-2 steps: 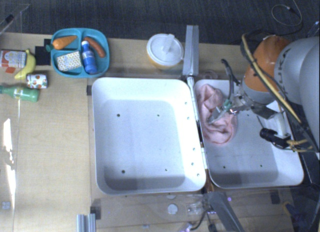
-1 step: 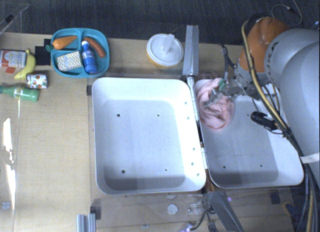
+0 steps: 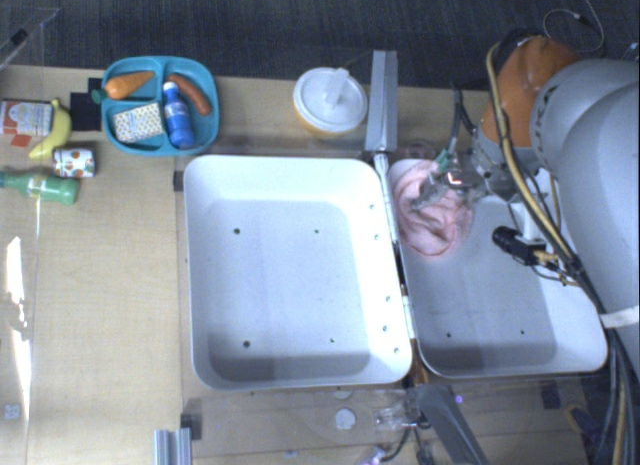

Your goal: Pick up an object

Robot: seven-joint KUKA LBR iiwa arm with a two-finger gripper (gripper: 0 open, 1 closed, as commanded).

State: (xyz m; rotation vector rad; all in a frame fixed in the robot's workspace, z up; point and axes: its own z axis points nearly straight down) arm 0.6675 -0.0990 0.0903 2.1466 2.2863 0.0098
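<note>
A crumpled pink soft object (image 3: pixel 430 218) lies in the far left corner of the right bin (image 3: pixel 520 323), against the wall shared with the other bin. My gripper (image 3: pixel 447 177) is low over the object's upper right edge, at the far end of the bin. It appears to touch the pink material, and its tip is partly lost among cables and glare. The grey arm with its orange band (image 3: pixel 530 73) comes in from the right, above the bin's far right corner.
The left bin (image 3: pixel 290 273) stands beside the right one. Behind the bins are a white-lidded yellow cup (image 3: pixel 330 101), a metal post (image 3: pixel 381 103) and a blue divided tray (image 3: pixel 160 103) of toy food. A banana, a can and a green bottle (image 3: pixel 40 187) lie at the far left.
</note>
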